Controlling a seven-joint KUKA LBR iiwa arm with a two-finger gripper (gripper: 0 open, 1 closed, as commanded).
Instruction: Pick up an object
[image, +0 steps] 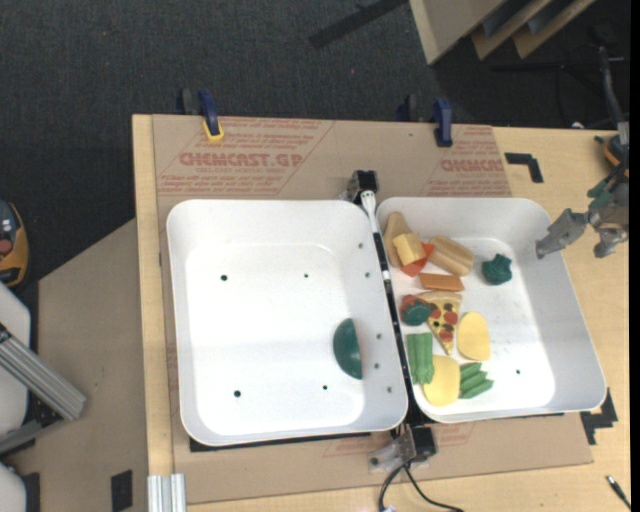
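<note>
the hand (578, 232) hung at the right bin's (560, 385) far right rim; i could not tell its state. the toys (440, 320) lay crowded by the divider, so a grasp there could slip or catch two.

White bins (200, 250), black dots on left bin floor, dark green dome (348, 349), tan table (150, 180) with red lettering, blue clamps (209, 108), yellow pieces (474, 336), orange wedge (440, 282), teal lump (497, 268), grey gripper (560, 236)

The end effector (600, 225) is cut off at the right edge; its fingers perhaps blurred
</note>
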